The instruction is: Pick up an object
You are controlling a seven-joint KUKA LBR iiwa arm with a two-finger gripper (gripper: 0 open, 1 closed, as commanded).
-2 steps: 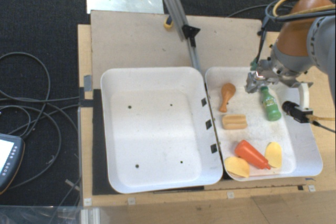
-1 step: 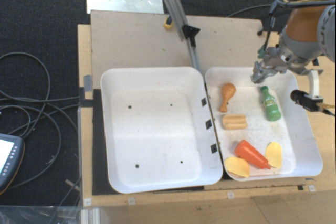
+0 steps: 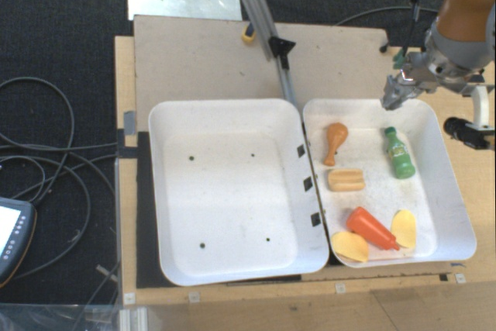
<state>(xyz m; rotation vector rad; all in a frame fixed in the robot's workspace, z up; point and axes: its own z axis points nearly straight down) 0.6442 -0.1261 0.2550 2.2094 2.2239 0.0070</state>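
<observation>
Gripper (image 3: 395, 94) sits over the far rim of the right bin (image 3: 449, 174), at about 1 o'clock from that bin's centre. Can't tell its state from this angle. Nothing visible in it. Arm (image 3: 465, 12) comes in from the upper right, orange band above the wrist.

Right bin contents:
- green bottle (image 3: 399, 153), lying down, cap toward the far rim. Closest item to the gripper, at about 6 o'clock from it, near but apart.
- toy drumstick (image 3: 335, 140), at 9 o'clock from the bottle, close to the bin's left wall, bone end pointing toward 6.
- tan hotdog bun (image 3: 346, 181), just below the drumstick at 6 o'clock, lying crosswise.
- orange carrot (image 3: 372, 228), toward 5 o'clock from the bun, tip pointing toward 4.
- yellow chip (image 3: 404, 228), just beside the carrot's tip at 3 o'clock, looks touching.
- second yellow piece (image 3: 350, 246), at the near-left corner, against the carrot's thick end at about 8 o'clock.

Left bin (image 3: 167, 190) butts against the right one, joined along the shared edge by black clips (image 3: 308, 184). Grey pole (image 3: 260, 8) runs diagonally from the top down to the far end of the seam. Cables (image 3: 46, 159) lie on the floor at 9 o'clock from the bench.
</observation>
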